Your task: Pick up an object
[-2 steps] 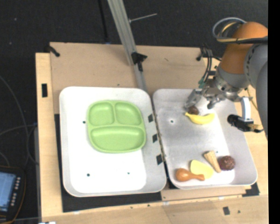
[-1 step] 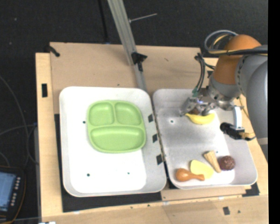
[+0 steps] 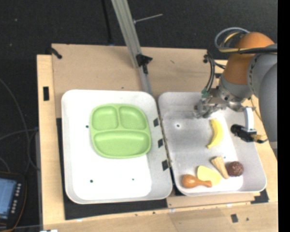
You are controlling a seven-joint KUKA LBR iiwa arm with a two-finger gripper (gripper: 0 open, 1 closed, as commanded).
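My gripper (image 3: 203, 109) hangs over the far part of the right bin (image 3: 183, 144), just left of and above the banana's top end. The yellow banana (image 3: 215, 133) lies lengthwise in the middle right of that bin. Nearer the front lie a yellow wedge (image 3: 209, 174), an orange-brown drumstick-shaped piece (image 3: 195, 181) and a cone with a dark brown ball (image 3: 229, 168). Nothing shows between the gripper's fingers.
The left bin (image 3: 77, 178) holds a green three-compartment plate (image 3: 120, 131). A slanted metal pole (image 3: 130, 37) rises behind the bins. The right bin's left half is bare white floor.
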